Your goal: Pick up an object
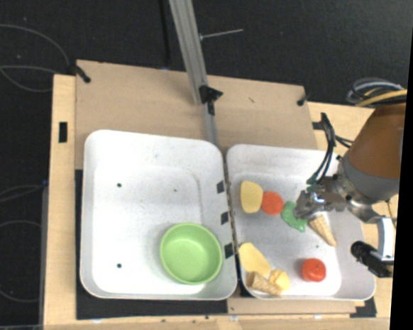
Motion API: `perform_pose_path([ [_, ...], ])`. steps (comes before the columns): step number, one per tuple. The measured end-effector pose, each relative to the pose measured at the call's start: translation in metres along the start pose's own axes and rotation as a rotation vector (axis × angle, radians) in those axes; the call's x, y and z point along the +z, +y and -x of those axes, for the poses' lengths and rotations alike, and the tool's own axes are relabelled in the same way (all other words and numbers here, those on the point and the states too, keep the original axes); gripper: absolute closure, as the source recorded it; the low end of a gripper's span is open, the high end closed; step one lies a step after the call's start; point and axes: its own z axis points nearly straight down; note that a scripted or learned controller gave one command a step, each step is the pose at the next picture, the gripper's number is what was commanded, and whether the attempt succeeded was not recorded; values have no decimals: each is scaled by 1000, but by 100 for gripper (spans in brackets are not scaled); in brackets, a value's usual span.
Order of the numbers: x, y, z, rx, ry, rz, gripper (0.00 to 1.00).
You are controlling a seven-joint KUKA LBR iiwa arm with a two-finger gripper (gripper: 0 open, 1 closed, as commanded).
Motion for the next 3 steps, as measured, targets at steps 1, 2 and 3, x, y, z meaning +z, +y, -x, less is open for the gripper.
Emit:
perform_pose_path([
  [1,-7,12,-46,-5,3,-5,100],
  [2,-4,11,-93,-4,3,-7,100],
  [3,-19,13,-139,-5,4,-5,100],
])
